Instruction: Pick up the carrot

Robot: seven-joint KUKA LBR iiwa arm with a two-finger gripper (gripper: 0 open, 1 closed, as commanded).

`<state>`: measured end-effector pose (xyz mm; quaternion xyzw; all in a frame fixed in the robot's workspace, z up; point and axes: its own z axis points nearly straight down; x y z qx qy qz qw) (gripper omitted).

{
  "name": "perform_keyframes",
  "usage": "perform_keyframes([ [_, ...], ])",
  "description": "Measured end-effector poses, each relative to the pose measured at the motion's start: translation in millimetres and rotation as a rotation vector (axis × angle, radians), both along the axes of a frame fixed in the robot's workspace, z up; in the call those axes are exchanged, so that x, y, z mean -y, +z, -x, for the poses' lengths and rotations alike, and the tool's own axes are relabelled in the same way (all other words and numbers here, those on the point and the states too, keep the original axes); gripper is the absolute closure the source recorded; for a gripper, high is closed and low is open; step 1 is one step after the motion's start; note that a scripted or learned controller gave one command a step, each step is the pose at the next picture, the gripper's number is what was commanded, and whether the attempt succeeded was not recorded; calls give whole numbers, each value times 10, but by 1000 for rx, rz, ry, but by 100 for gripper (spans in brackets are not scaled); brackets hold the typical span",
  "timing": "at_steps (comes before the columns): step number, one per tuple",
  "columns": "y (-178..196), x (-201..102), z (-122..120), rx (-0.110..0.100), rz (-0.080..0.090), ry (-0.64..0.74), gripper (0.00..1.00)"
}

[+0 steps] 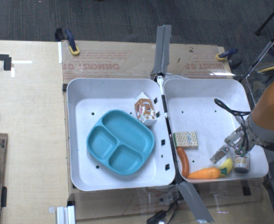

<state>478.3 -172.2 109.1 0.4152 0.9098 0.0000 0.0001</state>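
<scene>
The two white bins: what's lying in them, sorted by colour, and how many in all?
Blue: 1, the divided plate
Orange: 1, the carrot
Red: 1, the sausage
Yellow: 1, the banana
Green-patterned: 1, the sponge
Brown-and-white: 1, the small carton
Grey: 1, the small can
Total: 7

carrot (205, 173) at right bin's (207, 97) front edge, gripper (230, 149) just above, blue tray (120, 142) in left bin (76, 125)

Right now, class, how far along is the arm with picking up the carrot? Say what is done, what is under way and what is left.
Done: the end effector has reached into the right-hand white bin. Under way: it sits just above and right of the orange carrot, which lies flat on the bin floor by the front wall, beside a red sausage. Left: closing on the carrot and lifting it.
</scene>
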Motion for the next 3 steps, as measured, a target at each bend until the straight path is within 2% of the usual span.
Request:
perform_keyframes([
  [1,-182,-226,-5,1,0,432,0],
  [2,-154,-562,-38,11,7,729,0],
  [3,-127,-741,-73,21,17,912,0],
])
